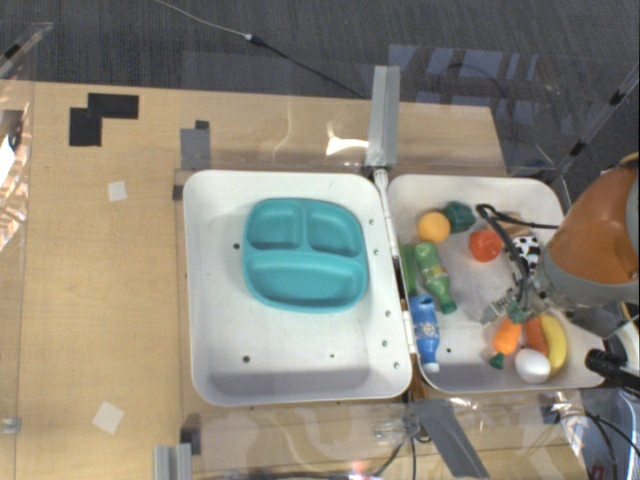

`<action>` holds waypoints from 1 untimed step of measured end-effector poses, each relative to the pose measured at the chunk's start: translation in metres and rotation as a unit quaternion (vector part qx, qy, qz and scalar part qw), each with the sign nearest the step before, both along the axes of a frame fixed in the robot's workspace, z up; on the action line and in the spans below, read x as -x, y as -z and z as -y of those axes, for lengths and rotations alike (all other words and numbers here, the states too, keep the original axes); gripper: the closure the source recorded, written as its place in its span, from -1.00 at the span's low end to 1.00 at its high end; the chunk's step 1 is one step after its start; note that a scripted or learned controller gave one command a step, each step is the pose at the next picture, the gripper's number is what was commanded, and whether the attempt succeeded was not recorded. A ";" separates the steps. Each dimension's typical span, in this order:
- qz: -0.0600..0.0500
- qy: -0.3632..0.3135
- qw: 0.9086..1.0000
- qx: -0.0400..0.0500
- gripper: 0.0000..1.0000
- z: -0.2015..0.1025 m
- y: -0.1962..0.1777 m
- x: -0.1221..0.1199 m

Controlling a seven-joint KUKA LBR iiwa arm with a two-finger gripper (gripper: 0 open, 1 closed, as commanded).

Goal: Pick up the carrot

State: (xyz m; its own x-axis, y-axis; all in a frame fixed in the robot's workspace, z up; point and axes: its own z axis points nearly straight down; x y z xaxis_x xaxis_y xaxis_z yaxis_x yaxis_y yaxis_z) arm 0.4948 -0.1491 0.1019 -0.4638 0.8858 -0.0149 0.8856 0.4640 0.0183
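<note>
A dark grey carpeted floor (300, 18) is stretching across the top of the camera view, with a thin cable running over it. Below it, a pale wooden bench (90, 298) is bearing black markers at its upper left and two white bins side by side. The left bin (215, 358) is holding a teal divided tray (303, 253). The right bin (470, 193) is holding small toy foods. The arm (600, 243), grey with an orange band, is reaching in from the right, and its gripper (518, 306) is hovering just above the carrot (507, 337); whether it is clenched or released cannot be told. The carrot is lying near the right bin's lower right corner, beside a banana (553, 341) and a white egg (533, 365). A blue bottle (425, 330) and a green bottle (431, 276) are lying along the bin's left wall, with an orange ball (433, 227) and a red tomato (485, 245) further up.
</note>
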 end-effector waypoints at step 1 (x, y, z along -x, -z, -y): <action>-0.006 0.010 1.000 -0.003 1.00 -0.094 -0.085 0.005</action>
State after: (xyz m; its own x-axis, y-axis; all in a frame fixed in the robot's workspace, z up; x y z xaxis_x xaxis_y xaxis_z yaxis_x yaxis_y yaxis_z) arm 0.4899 -0.0553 0.1870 -0.4464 0.8948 -0.0034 0.8948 0.4464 0.0105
